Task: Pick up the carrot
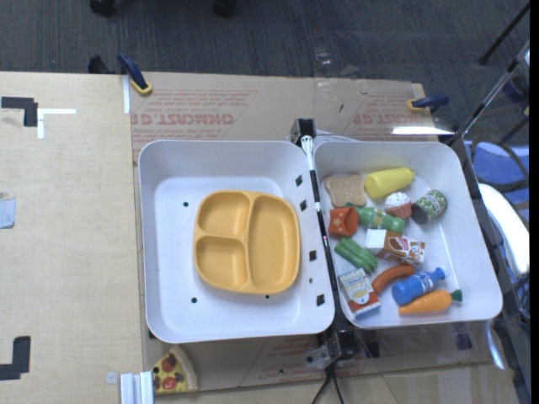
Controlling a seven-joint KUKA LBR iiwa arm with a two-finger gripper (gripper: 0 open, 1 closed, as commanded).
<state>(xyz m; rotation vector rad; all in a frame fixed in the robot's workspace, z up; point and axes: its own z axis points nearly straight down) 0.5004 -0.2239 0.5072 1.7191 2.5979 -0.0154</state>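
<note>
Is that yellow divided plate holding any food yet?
Empty: the yellow three-compartment plastic plate shows bare sections; the orange toy carrot lies in the right white bin.

glossy plastic carrot (pixel 427 303), smooth white bins (pixel 160 225)

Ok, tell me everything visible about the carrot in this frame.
The carrot is an orange toy, plastic-looking, with a small green top at its right end. It lies flat, roughly lengthwise left to right, in the right bin near the front right corner. The blue bottle lies just behind it, seemingly touching. Nothing grips it.
</note>
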